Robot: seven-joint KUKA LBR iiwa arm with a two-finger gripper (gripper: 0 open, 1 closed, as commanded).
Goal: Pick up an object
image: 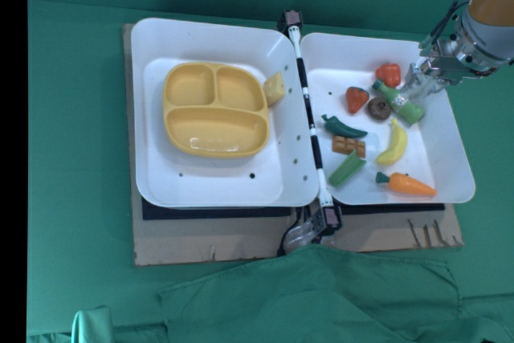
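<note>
Toy green bottle (399,103) lies in the right bin (450,149), just beside a tomato (389,74); the arm's jaws (424,81) hang above it, their opening impossible to tell.

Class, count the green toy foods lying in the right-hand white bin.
3: a green bottle-shaped toy near the end effector, a dark green pepper mid-bin, and a green cucumber piece below it. The arm may hide more.

A smooth green cloth (72,132) covers the whole bench, with a rumpled green fabric fold (321,297) across the frame's bottom.
</note>
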